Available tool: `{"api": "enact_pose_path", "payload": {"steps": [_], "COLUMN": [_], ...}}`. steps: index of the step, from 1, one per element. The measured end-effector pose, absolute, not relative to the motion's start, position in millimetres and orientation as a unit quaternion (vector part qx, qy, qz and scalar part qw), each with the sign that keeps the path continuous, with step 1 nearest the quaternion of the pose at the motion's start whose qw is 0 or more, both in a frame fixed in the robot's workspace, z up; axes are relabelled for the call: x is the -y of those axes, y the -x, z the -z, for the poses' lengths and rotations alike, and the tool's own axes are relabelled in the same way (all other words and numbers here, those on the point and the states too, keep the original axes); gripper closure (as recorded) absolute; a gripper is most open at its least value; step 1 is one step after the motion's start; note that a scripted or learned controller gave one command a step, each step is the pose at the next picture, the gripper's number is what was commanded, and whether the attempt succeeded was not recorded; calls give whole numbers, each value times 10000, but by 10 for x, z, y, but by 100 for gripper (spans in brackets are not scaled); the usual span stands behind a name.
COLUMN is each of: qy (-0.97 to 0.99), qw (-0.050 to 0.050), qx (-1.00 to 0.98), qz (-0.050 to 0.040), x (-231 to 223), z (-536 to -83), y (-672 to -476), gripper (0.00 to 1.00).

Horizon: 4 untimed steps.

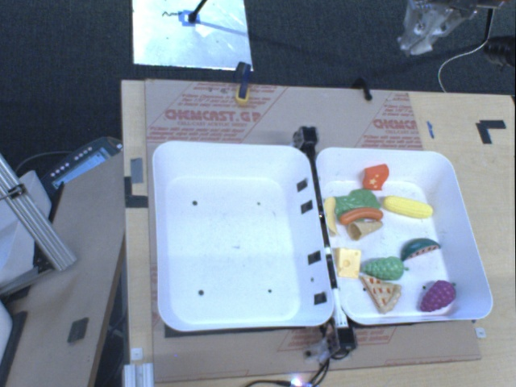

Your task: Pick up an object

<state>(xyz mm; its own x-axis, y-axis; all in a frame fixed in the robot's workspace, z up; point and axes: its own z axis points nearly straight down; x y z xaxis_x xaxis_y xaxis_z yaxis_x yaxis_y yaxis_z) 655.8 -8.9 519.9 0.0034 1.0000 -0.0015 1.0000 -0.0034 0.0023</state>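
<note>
Wooden bench (pixel 451 115) bears two bins; right bin (pixel 468 216) holds toy food (pixel 379 248)

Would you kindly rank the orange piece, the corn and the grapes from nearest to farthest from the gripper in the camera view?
Gripper is at the top right, above the bench.
1. Orange piece, right bin's far side.
2. Corn, mid bin.
3. Grapes, near right corner.

Glossy white plastic bins (pixel 234 176), matt toy food (pixel 407 207), cardboard-like bench (pixel 339 107).
</note>
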Motion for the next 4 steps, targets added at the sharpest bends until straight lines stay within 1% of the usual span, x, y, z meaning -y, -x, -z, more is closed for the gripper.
{"api": "enact_pose_path", "payload": {"steps": [1, 2, 3, 4], "qy": [-7083, -7095, -7044, -7076], "qw": [11, 13, 32, 21], "qx": [-7059, -7047, -7098, -7066], "qz": [5, 11, -30, -4], "x": [584, 1444, 935, 1364], "z": [-4979, -4738, -5395, -5353], "y": [-6686, -6609, -6469, -6502], "gripper": [100, 100, 100, 100]}}
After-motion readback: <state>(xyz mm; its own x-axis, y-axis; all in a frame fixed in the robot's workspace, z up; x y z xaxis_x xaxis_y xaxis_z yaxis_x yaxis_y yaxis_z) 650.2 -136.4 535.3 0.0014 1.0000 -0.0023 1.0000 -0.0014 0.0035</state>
